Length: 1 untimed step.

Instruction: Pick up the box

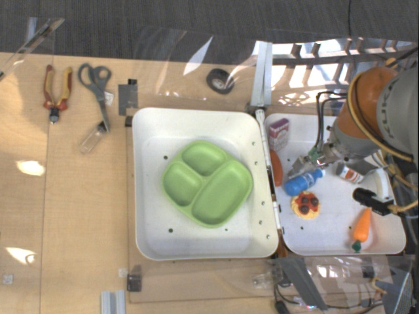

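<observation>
orange and grey, arm (386, 106) fills the upper right, closest to the lens, reaching in over the right bin. now sweeping from the far left: pliers (54, 91) with red handles lie on the bench, scissors (96, 87) just beside them, a tape roll (220, 80) further along near the bins' top edge. left bin (147, 241) carries a green plate (207, 183) with three compartments, sitting about centre. crossing the divider into the right bin (386, 244): box (279, 133) stands in the top left corner, white with a purple panel, close to the wall and well apart from the gripper. just below it an orange-red piece (277, 169) lies along the left wall. blue bottle (304, 180) lies tilted in the middle, and gripper (316, 158) hangs right over its upper end; whether the jaws are released or clenched, cannot tell from here. below the bottle, a small tart (306, 205) with red berries. far right, a carrot (361, 227) near the bottom corner.
</observation>
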### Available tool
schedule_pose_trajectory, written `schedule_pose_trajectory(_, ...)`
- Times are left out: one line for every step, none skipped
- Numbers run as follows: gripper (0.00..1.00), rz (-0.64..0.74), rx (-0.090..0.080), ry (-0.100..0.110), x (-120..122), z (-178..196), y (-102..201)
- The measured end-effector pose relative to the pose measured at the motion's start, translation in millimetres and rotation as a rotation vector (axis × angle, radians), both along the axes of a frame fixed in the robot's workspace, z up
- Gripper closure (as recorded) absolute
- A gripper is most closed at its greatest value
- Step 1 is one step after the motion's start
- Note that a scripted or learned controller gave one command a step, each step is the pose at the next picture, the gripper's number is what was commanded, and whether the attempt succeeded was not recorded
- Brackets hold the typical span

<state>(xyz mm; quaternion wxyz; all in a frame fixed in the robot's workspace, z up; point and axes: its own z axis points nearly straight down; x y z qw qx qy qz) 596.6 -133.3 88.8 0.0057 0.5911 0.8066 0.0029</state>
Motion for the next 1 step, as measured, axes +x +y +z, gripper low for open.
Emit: schedule_pose_trajectory(0.0,-0.005,0.0,0.003,42.7,-1.0,14.8)
